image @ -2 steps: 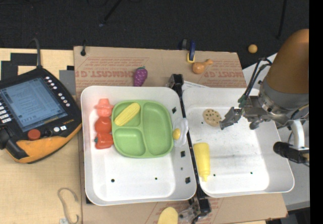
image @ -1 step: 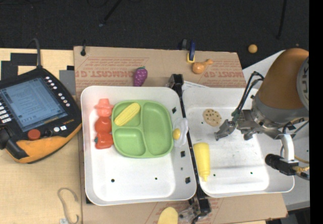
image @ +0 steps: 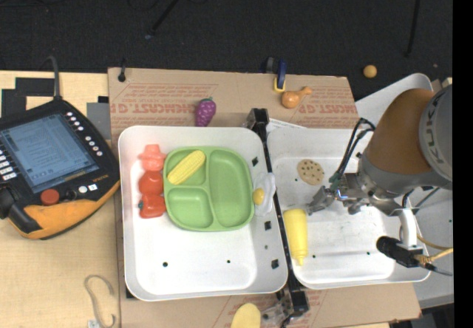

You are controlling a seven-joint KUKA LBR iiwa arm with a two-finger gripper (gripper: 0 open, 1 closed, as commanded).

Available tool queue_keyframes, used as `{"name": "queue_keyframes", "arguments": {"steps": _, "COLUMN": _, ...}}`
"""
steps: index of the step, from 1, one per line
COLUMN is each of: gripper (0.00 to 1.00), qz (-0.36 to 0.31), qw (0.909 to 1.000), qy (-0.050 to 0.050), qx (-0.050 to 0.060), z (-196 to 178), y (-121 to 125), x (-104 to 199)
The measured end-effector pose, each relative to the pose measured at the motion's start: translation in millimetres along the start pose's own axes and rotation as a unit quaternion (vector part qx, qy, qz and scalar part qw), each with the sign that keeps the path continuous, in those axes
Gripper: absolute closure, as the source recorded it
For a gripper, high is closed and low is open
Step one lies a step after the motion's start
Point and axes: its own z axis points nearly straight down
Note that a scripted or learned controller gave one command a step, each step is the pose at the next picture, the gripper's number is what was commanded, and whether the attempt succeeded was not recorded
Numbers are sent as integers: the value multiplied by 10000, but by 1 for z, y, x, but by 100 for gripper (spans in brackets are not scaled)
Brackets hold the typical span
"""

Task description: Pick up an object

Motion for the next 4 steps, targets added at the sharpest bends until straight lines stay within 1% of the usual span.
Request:
{"name": "queue_keyframes", "arguments": {"steps": 1, "gripper": 0, "qz": 21, "qw": 10000, "qy": -47, "qx": -43, "z": 38, "y": 1, "x": -2}}
{"name": "queue_keyframes", "arguments": {"steps": 2, "gripper": 100, "qz": 58, "qw": 10000, "qy": -11, "qx": -20, "z": 27, "y": 0, "x": -2}}
{"name": "queue_keyframes", "arguments": {"steps": 3, "gripper": 100, "qz": 7, "qw": 10000, "qy": -11, "qx": -42, "z": -33, "y": 6, "x": -2}}
{"name": "queue_keyframes", "arguments": {"steps": 4, "gripper": 100, "qz": 16, "qw": 10000, "qy": -14, "qx": -47, "z": -81, "y": 9, "x": -13}}
